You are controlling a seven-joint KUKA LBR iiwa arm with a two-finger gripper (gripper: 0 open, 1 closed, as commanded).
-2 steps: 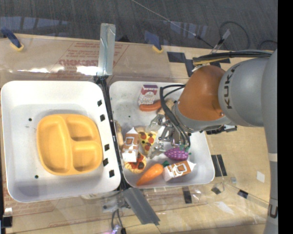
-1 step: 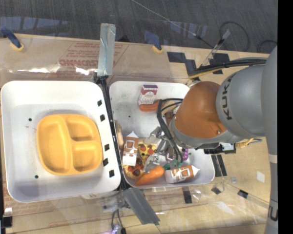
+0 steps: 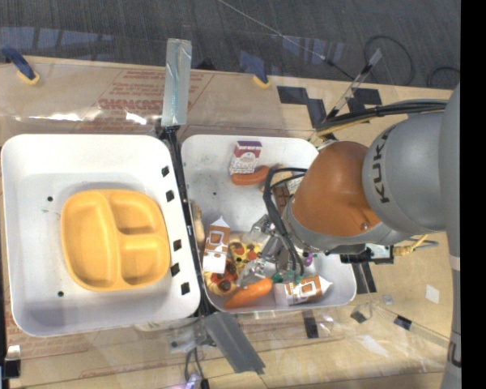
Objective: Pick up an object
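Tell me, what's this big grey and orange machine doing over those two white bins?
The robot arm is reaching down into the right bin, its gripper low among a heap of small toy foods, near a carrot. Whether it has hold of anything is hard to tell. The left bin holds a yellow divided tray.

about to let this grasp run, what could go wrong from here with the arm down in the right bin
The gripper sits in a tight pile: carrot, small carton and other toys packed together, so it may grab two things or none. The pile hugs the right bin wall, which could block a finger. The arm's bulk hides much of the bin from the camera.
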